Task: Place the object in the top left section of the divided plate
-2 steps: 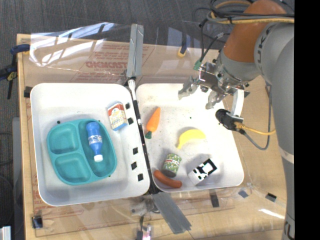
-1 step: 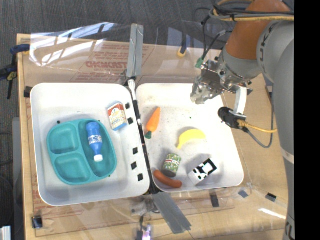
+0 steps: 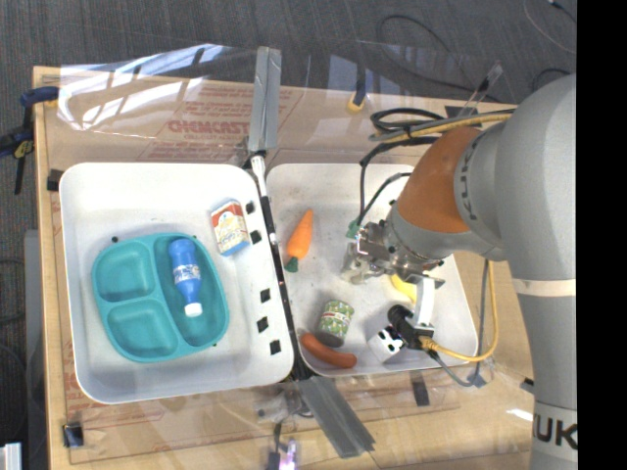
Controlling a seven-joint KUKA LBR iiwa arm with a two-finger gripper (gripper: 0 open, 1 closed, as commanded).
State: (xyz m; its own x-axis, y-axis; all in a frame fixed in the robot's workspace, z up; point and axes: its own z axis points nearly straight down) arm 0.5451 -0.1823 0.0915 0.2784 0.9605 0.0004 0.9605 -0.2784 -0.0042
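We start at the gripper (image 3: 370, 258), which hangs low over the right bin (image 3: 460, 336) under the orange-banded wrist. The wrist hides its business end, so we cannot tell whether it is released or clenched, and we see nothing held in it.

Just beside it, on the side toward the arm's base, a yellow object (image 3: 402, 285) peeks out from under the wrist. We judge this the likeliest thing to be moved. So little of it shows that we cannot say which way its long axis runs or where it points.

Further out on the far side lies a carrot (image 3: 300, 235), its tip pointing up and away from the gripper. Nearer the camera are a green can (image 3: 335, 321) and a sausage (image 3: 328, 351).

Well apart from the gripper, across the bin walls, sits the teal divided plate (image 3: 97, 292). Its top left section (image 3: 125, 274) is bare, while a blue bottle (image 3: 185, 275) lies in the long section nearest the gripper.

To do this step well, we would first secure a grasp across the object's narrow width. We would then lift high enough to clear both bin walls and carry it past the bottle. We would release low over the far section so nothing rolls.
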